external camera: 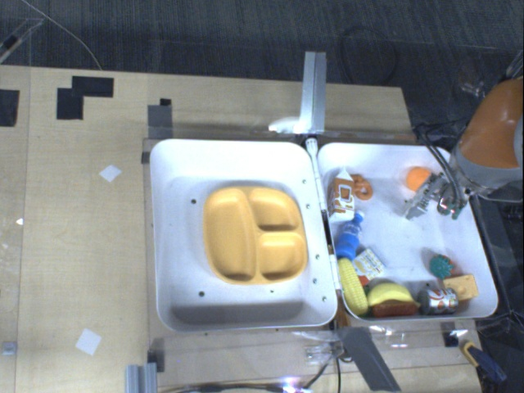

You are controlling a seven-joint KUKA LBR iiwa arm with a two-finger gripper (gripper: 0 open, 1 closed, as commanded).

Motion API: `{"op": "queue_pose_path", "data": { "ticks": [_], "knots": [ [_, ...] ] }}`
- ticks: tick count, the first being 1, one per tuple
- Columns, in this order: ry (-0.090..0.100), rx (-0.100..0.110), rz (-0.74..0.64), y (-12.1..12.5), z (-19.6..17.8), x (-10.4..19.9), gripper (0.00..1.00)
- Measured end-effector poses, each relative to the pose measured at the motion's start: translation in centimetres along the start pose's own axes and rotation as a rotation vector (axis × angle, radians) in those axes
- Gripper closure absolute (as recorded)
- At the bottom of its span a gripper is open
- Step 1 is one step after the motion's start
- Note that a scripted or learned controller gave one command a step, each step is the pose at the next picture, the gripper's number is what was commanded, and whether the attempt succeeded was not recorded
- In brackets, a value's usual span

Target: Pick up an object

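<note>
Fingers: the two thin metal fingers (415, 208) look spread apart, with nothing between them.
Gripper: the small silver gripper (434, 201) hangs over the back of the right bin, near its right wall.
Arm: the big grey arm with the orange band (495, 133) comes in from the right.
Left bin: the wide, shallow white plastic bin (176, 219) has smooth walls and round corners.
Tray: the yellow plastic food tray with three dips (252, 234) lies flat in the middle of the left bin.
Right bin: the other shallow white bin (401, 240) holds all the small toys.
Front row: a bumpy yellow toy corn cob (352, 285), a smooth yellow toy banana (389, 291) and a shiny little tin can (442, 300) sit close together.
Left side: a round blue plastic bottle (348, 240) lies by the wall.
Thing to pick: the small round orange ball (418, 177) is just beside the gripper, apart from the other toys.
How to do it well: the ball looks smooth and may roll, so the gripper should come straight down with one finger on each side, then squeeze slowly.
Watch out: the bin's back wall is near.
</note>
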State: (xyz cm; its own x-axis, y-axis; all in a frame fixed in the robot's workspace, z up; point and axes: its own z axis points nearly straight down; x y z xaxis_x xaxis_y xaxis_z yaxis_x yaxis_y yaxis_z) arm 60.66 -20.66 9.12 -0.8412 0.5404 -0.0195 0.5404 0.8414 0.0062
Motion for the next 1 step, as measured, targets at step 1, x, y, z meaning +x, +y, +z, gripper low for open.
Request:
{"op": "queue_pose_path", "data": {
  "ticks": [1],
  "knots": [
    [0.006, 0.001, 0.001, 1.43, -3.95, -1.96, 1.00]
  ]
}}
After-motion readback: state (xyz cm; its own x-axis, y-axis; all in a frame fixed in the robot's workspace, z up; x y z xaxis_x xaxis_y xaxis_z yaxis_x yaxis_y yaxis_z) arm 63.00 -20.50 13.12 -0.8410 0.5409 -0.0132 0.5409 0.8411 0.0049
